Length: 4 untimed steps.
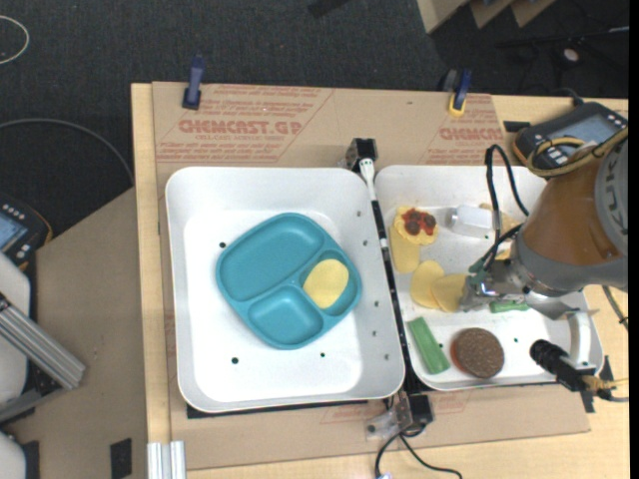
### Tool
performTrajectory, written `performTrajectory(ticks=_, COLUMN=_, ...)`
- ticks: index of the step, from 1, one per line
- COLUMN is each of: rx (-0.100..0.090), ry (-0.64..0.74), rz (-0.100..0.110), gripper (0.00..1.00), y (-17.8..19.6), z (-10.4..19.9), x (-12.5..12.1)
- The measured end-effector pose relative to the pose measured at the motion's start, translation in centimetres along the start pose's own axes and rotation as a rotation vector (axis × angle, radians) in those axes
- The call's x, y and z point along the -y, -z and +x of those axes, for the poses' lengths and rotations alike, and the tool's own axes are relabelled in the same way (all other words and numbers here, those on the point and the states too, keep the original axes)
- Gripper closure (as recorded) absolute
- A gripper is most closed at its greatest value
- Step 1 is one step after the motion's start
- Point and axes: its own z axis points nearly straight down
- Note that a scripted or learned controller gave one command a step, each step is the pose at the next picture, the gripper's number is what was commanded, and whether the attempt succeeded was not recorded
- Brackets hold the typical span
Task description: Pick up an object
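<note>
- Gripper (486,289) of the grey KUKA arm (574,238) hangs low over the right-hand white bin (589,352), its metal tip just beside a pale yellow wedge; whether it is spread or closed cannot be told from this angle, and nothing can be seen between its tips.
- Right bin, pictured from above, holds the loose items: a yellow piece topped with red (413,226) near the back wall, a second yellow slab (405,252) just in front of it, and the pale yellow wedge (439,285) at mid-bin.
- A green stick (426,344) lies along the bin's left front, next to a round brown disc (477,352) (dark-rimmed, lying flat).
- A clear or whitish object (467,219) sits toward the back of the same bin, partly behind the arm's cables.
- A small green piece (507,306) shows just beneath the wrist; its shape is hard to make out.
- Left-hand white bin (200,347) carries a teal divided plate (285,277), set at a slant near its middle.
- A round yellow item (325,281) rests in the plate's right-hand compartment; the other compartments show bare teal.
- Both bins stand side by side on a cardboard-covered bench (250,123).
</note>
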Motion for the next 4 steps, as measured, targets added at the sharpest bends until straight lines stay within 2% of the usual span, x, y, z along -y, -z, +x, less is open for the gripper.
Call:
performTrajectory(ticks=2, rx=0.000, ry=0.001, rz=0.001, gripper=1.00, y=-1.0, z=-1.9, x=-3.9)
performTrajectory(ticks=3, rx=-0.001, ry=0.002, rz=0.002, gripper=1.00, y=-1.0, z=-2.5, x=-4.6)
performTrajectory(ticks=4, rx=0.001, ry=0.001, rz=0.000, gripper=1.00, y=-1.0, z=-4.4, x=-7.5)
